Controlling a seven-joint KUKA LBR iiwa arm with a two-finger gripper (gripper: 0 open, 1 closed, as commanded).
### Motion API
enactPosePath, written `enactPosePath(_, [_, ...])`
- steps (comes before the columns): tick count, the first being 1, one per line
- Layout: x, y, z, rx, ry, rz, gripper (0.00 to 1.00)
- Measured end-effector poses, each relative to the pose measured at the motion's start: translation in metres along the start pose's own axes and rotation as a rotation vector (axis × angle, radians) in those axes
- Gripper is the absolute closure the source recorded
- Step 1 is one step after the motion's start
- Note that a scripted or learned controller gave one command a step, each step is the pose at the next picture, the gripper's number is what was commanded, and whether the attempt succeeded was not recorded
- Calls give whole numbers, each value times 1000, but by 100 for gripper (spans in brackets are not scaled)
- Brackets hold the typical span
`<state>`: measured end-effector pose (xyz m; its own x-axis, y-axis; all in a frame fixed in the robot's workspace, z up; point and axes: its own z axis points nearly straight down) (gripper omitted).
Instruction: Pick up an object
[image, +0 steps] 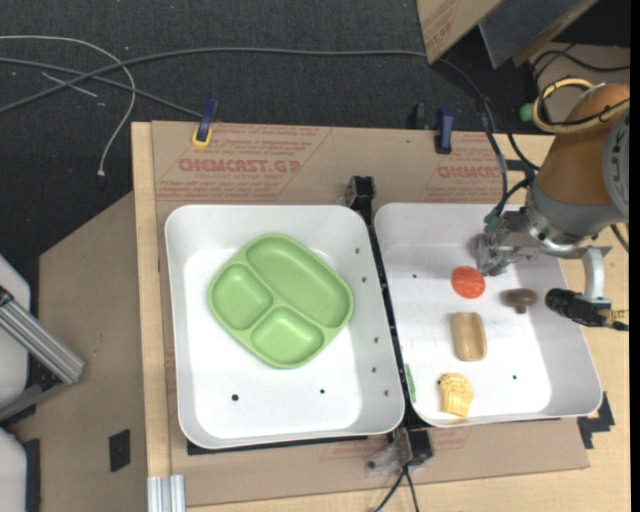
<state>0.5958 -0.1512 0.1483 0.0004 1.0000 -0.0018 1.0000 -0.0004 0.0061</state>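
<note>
**Gripper poised beside the red ball in the right bin**

Nearest the camera, a yellow corn-shaped piece (455, 394) was seen lying close to the front wall of the right bin (560, 398). Just behind it a tan, bread-like block (468, 335) was laid lengthwise, and behind that again a small red ball (468, 283) rested on the white floor. A small brown object (519, 298) (too small to be identified) was found to the ball's right, apart from it.

The gripper (492, 258) was positioned at the upper right of the red ball, its dark tips very close to the ball — whether contact was made could not be told. Nothing was seen between the fingers, and whether they stood apart or together could not be made out from this angle. The arm (580, 160) was extended in from the right, its orange band visible above the wrist.

A green divided plate (281, 300) was set in the left bin (200, 380), tilted on the diagonal — three compartments were shown.
</note>
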Motion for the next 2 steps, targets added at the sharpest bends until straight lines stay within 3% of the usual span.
enactPosePath(2, [0, 4, -86, -1, 0, -2, 100])
